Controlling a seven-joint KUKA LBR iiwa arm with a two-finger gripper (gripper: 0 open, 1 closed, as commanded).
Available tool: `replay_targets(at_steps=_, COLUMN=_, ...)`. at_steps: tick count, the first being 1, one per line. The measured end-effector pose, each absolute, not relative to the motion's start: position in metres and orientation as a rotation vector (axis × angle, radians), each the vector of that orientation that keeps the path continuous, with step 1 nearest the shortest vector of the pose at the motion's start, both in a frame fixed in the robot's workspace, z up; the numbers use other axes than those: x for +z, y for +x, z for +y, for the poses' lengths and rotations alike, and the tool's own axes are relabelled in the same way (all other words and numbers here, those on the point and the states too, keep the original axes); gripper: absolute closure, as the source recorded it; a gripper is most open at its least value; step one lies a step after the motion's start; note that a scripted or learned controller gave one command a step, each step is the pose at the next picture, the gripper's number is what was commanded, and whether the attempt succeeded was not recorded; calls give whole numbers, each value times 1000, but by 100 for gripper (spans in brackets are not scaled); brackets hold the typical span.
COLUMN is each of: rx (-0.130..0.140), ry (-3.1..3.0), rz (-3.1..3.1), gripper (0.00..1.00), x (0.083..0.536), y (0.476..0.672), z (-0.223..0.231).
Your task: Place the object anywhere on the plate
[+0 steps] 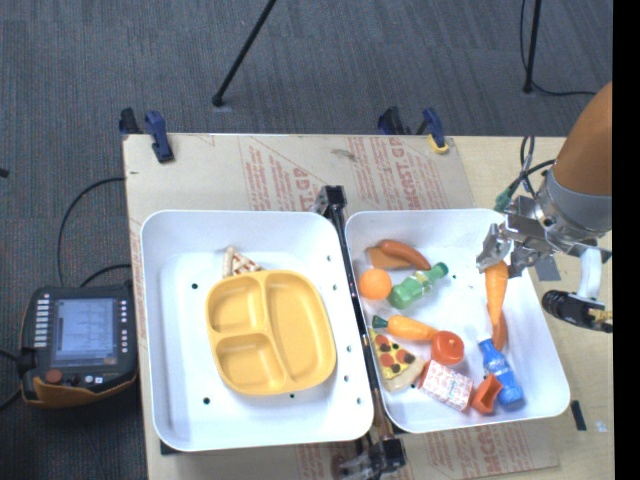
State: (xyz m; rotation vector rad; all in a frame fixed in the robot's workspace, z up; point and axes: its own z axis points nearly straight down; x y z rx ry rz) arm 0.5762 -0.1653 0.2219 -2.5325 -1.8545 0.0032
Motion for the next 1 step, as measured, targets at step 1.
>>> replay_targets(at_steps=1, rx=3, ry=-2532, rz=-1855, gripper=0, x=222, y=576, z=-165)
